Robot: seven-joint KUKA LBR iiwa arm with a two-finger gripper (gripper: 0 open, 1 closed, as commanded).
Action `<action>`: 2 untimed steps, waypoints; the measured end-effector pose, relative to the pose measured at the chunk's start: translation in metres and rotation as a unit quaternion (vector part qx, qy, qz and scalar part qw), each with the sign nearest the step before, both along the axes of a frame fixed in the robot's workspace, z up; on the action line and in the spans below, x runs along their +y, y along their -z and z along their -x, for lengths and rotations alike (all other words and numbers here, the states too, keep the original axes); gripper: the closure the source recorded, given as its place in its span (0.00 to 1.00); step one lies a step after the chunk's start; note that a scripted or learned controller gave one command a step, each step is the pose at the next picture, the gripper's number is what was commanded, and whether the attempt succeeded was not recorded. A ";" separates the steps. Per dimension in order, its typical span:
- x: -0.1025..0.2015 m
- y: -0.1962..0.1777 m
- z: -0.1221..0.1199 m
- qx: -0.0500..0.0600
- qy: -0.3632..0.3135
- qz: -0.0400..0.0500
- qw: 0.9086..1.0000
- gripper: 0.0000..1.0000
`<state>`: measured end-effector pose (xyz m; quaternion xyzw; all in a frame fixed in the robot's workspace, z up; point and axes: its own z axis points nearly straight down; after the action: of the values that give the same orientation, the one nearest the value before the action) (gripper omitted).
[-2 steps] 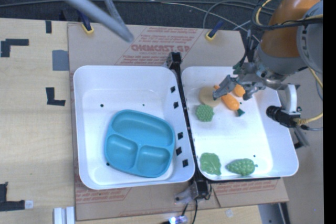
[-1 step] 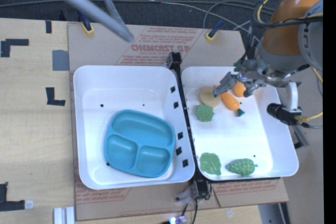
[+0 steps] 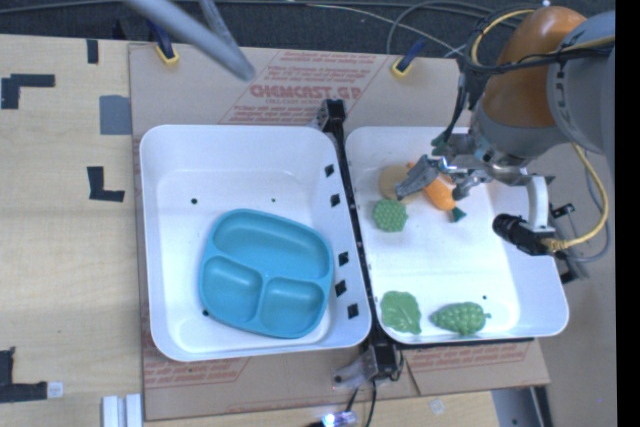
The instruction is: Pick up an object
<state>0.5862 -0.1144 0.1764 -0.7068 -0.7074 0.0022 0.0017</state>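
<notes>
Two shallow white bins sit side by side on a sheet of brown cardboard (image 3: 300,80) laid over the table (image 3: 60,215). The left bin (image 3: 160,215), in the middle of the frame, holds a blue divided plate (image 3: 265,273) lying flat toward its lower half. The right bin (image 3: 480,260) holds the small things: a green broccoli piece (image 3: 390,214) near its upper left, a flat green leafy piece (image 3: 401,311) at its lower left edge, and a bumpy green piece (image 3: 460,317) just beside that, along the bin's lower wall. A tan round object (image 3: 392,179) lies near the bin's upper left, partly hidden by the tool. The arm (image 3: 540,85), grey with its orange band, comes in from the upper right of the frame and reaches down into the upper part of the right bin. The tool (image 3: 432,181) sits low there, its grey fingers (image 3: 414,183) spread fairly wide and pointing toward the left, with an orange object (image 3: 441,193) lying right against them; whether that orange thing is actually gripped between the fingers cannot be told from this angle. The broccoli piece lies just below and left of the fingertips, apart from them.
</notes>
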 end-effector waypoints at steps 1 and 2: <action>-0.002 0.044 0.003 0.000 0.000 0.000 1.000 0.00; -0.001 0.094 0.003 -0.003 -0.001 0.000 1.000 0.00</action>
<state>0.5833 -0.1156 0.0829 -0.7064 -0.7078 0.0005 -0.0008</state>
